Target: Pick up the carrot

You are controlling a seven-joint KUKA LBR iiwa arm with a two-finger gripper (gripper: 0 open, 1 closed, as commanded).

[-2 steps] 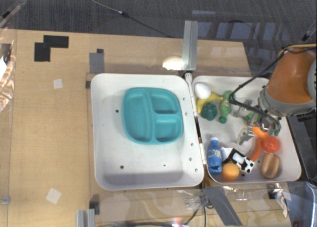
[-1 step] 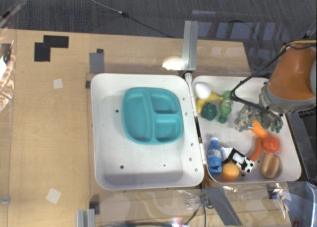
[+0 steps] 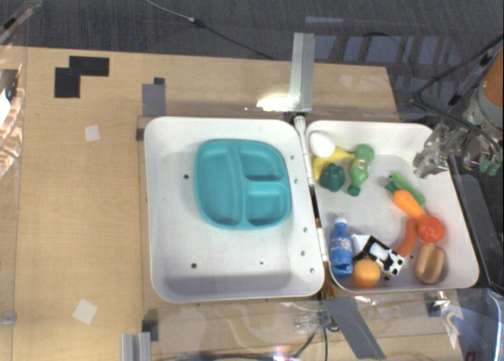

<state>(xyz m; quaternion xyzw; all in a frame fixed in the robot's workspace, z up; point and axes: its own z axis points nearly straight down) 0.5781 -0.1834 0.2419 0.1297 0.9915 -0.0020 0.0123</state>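
The carrot (image 3: pixel 409 201) is seen lying in the right bin (image 3: pixel 394 128), toward its right side, orange body angled with green top (image 3: pixel 405 186) pointing up-left. Just beyond it, the gripper (image 3: pixel 435 158) is poised over the bin's right rim, apart from the carrot; whether it is open or closed cannot be told from this angle. Below the carrot, a red tomato (image 3: pixel 431 229) and a bread roll (image 3: pixel 429 263) are spotted. A blue bottle (image 3: pixel 340 247), an orange (image 3: pixel 366 273) and a white egg (image 3: pixel 321 144) are scattered nearby. In the left bin (image 3: pixel 169 194), a teal divided plate (image 3: pixel 242 184) is parked.
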